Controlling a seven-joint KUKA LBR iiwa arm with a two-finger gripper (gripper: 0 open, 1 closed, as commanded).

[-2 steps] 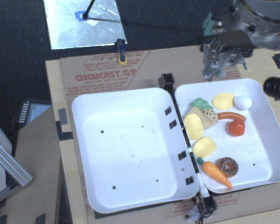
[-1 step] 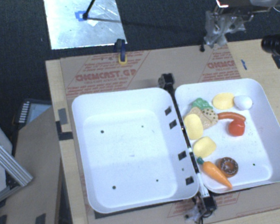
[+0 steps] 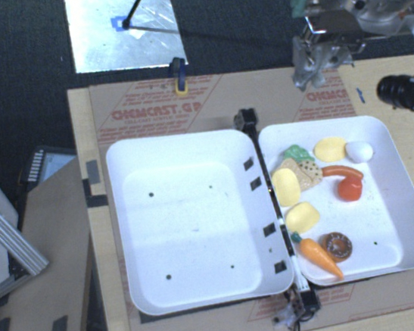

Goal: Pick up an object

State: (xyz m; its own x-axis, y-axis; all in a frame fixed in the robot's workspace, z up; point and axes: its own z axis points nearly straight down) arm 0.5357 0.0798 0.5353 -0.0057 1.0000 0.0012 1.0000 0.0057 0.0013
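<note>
Red "CHEMCAST GP" lettering (image 3: 155, 109) on the brown sheet covering the surface, claw (image 3: 317, 69) hanging above the surface's far edge beyond the right bin (image 3: 406, 194), grip state impossible to tell, toy carrot (image 3: 318, 257) well apart from it by that bin's near-left corner, beside a chocolate donut (image 3: 336, 245).

Even, soft light (slight blur)

jaws (image 3: 308, 70) above bench, behind right bin (image 3: 406, 194) | carrot (image 3: 319, 257) touching donut (image 3: 336, 246)

Arm raised, end effector (image 3: 314, 69) pointing down — empty
</note>
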